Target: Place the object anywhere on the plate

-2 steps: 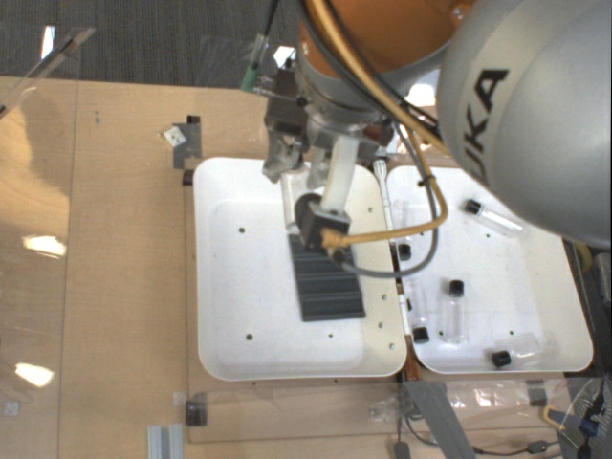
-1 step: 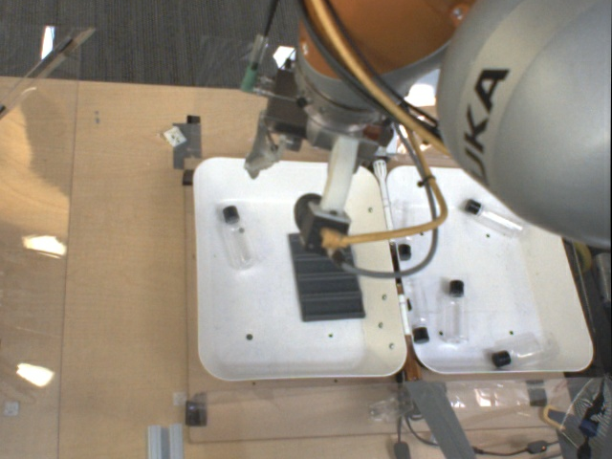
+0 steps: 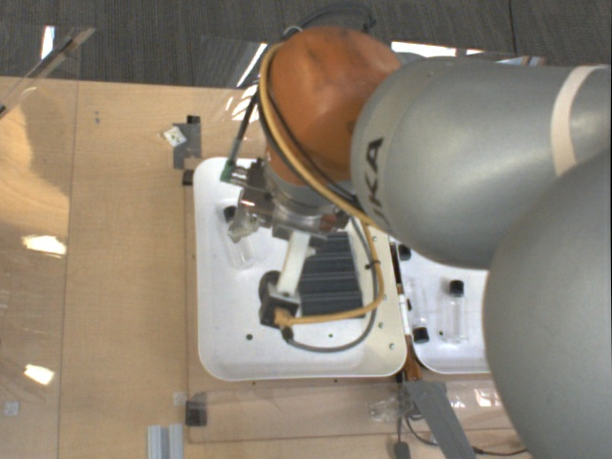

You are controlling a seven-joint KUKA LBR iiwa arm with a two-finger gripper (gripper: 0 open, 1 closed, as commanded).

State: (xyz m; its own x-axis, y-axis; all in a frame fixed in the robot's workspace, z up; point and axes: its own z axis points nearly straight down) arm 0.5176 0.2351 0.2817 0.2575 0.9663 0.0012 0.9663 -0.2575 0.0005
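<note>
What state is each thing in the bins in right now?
ribbed dark plate: flat in left bin, partly hidden by the arm
clear black-capped item: lying in right bin, not on plate
arm: extended over left bin

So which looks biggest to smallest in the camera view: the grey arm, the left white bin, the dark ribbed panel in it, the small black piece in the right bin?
1. Grey arm with orange band, though nearness to the camera inflates it.
2. Left shallow white bin.
3. Dark ribbed panel.
4. Small black piece.
</note>
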